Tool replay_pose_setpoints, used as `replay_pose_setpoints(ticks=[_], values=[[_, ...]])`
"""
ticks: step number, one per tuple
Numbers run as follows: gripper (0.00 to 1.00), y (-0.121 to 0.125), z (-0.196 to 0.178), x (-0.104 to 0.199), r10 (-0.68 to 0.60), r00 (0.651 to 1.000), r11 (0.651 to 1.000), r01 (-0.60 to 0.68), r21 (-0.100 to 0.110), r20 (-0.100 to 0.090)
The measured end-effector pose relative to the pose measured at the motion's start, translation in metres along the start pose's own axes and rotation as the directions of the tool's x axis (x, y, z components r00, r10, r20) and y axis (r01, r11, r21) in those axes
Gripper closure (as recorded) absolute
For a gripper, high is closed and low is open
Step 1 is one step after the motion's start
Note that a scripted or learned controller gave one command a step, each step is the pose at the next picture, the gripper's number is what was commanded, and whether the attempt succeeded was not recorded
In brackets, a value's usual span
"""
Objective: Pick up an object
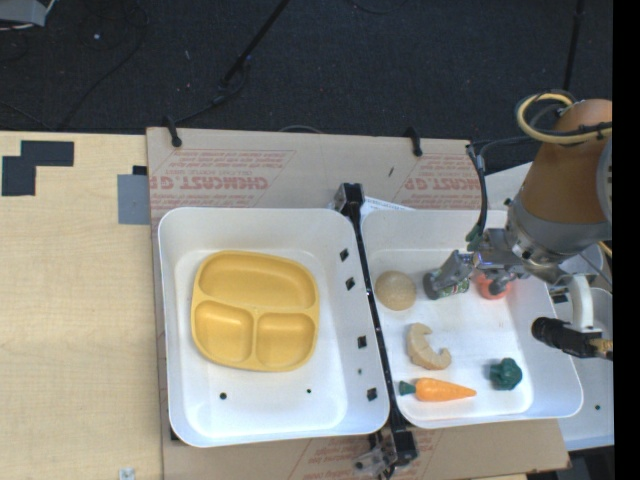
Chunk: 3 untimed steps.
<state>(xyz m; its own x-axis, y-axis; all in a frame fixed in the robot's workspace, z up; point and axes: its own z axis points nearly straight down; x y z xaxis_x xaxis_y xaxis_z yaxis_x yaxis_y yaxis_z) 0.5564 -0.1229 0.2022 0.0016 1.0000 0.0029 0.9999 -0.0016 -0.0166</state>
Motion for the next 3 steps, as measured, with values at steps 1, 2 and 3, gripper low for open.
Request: replay_pose_setpoints(ticks=[1,2,3], values=[[0.0,0.003,-0.007,0.0,-0.002,1.0,1.0,0.002,-0.012,0.002],[0.0,0.004,0.036,0.0,-0.001,1.0,1.0,0.001,-0.01,0.002],[0.0,0.001,0.079,0.0,-0.001,1.0,1.0,0.001,-0.01,0.001]])
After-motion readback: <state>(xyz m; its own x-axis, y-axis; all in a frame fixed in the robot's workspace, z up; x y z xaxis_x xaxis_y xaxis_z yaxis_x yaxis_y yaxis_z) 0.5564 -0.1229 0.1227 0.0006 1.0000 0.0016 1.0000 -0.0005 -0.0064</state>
